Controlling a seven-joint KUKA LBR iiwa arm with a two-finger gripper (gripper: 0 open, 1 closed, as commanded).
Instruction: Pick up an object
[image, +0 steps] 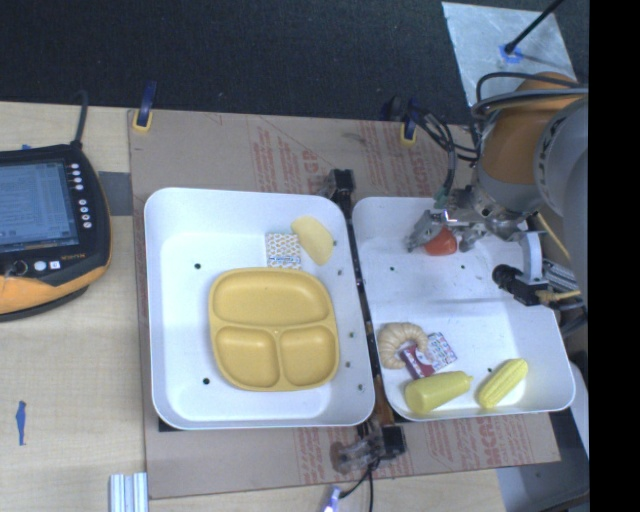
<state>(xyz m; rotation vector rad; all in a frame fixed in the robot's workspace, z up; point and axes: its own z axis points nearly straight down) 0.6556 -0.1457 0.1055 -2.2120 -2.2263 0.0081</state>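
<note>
- So from my remote seat: the arm (530, 140) comes in from the right, grey with that orange band, and it's parked over the far end of the right bin (540, 400).
- The gripper (445, 235) is down low at the far side of that bin, with a small red object (441, 243) right at its fingers. Looks to me like the fingers are closed around it, one on each side, so I'd call that a grip on the red thing. Can't make out what the red thing actually is, too small.
- Near end of the right bin has a little cluster: a pale ring-shaped pastry thing (400, 340), a small printed packet (438, 350) touching it, and a red-and-white bit tucked between them that I can't identify.
- Just nearer than those, a yellow-green cylinder (437, 391) lying on its side, and to its right a yellow corn cob (503, 383), tilted, close to the near right corner.
- Left bin (170, 300) holds a yellow divided tray (272, 328), three compartments, sitting flat in the middle.
- Just beyond the tray there's a checkered packet (283, 250) and a pale yellow slice (313, 238) beside it on the right.
- Off to the far left on the bench sits the control tablet (45, 225), screen lit.
- Both bins sit on a brown cardboard sheet (250, 140).
</note>
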